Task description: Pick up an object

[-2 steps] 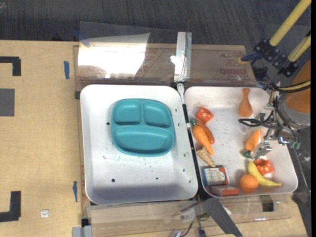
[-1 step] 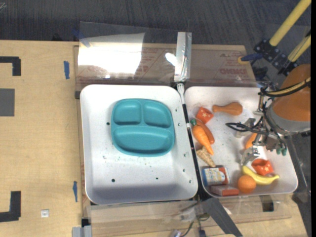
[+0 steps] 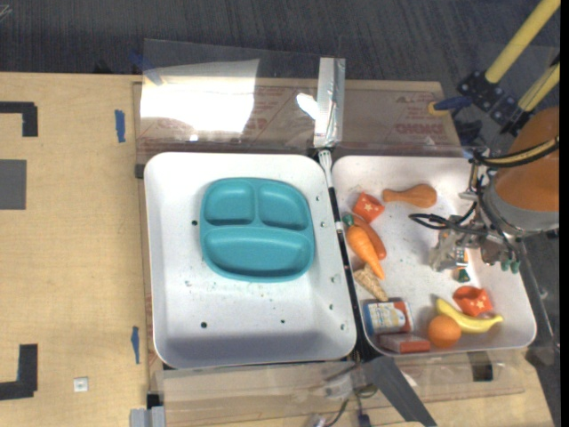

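The right bin (image 3: 404, 238) holds several toy foods: a chicken drumstick (image 3: 412, 196) at the top, a red pepper (image 3: 366, 207), a carrot (image 3: 365, 245), a bread slice (image 3: 371, 284), a small can (image 3: 388, 315), an orange (image 3: 443, 329), a banana (image 3: 468, 318) and a red tomato-like piece (image 3: 472, 299). My gripper (image 3: 451, 253) hangs low over the right side of this bin, just above the tomato piece and to the right of the carrot. Nothing shows between its fingers.
The left bin (image 3: 169, 310) carries a teal divided plate (image 3: 258, 228). A clear plastic sheet (image 3: 231, 105) lies behind both bins. The arm's orange band (image 3: 538, 172) and cables hang over the right bin's right rim. Plywood bench extends to the left.
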{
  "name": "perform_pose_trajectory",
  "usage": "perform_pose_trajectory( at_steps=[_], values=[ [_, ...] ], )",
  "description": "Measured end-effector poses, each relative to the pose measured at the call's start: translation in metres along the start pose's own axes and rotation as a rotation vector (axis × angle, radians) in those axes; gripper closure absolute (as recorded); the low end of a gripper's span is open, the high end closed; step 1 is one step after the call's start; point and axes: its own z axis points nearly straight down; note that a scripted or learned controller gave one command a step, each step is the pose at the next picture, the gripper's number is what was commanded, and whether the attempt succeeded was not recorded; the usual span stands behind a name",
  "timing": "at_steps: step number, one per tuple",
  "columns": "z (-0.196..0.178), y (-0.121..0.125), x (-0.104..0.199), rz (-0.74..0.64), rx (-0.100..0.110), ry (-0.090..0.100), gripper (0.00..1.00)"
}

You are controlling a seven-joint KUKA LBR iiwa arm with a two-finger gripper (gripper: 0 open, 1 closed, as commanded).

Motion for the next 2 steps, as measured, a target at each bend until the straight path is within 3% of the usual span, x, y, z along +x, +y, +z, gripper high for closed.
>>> perform_pose_trajectory(
  at_steps=[1,2],
  values=[
    [-0.0164,-0.0073,-0.0944,0.134,-0.001,0.016,1.00],
    [-0.0158,-0.0078,-0.0937,0.135,-0.001,0.020,0.00]
  ],
)
